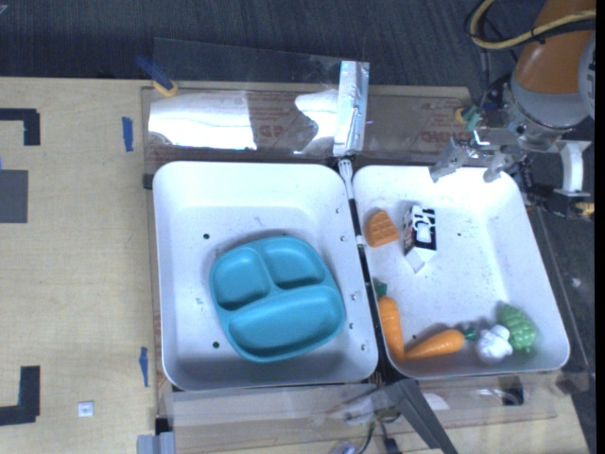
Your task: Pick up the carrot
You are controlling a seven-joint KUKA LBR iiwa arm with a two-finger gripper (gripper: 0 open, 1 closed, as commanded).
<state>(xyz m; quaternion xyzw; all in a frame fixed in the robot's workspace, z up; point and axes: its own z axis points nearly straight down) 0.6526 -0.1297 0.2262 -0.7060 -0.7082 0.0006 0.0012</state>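
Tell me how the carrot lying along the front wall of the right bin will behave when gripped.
The carrot looks like moulded plastic, so probably stiff and light. Its tapered, rounded body may slip or roll out of a pinch. It lies touching a second carrot and the white piece, so they could shift. The hand sits above the bin's far edge.

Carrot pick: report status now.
Gripper open above right bin's far edge, holding nothing. Two carrots lie at near edge, untouched. White and green toys crowd one carrot's tip.

The arm (553, 64) is grey with an orange band, trailing looped yellow cables (501, 12).
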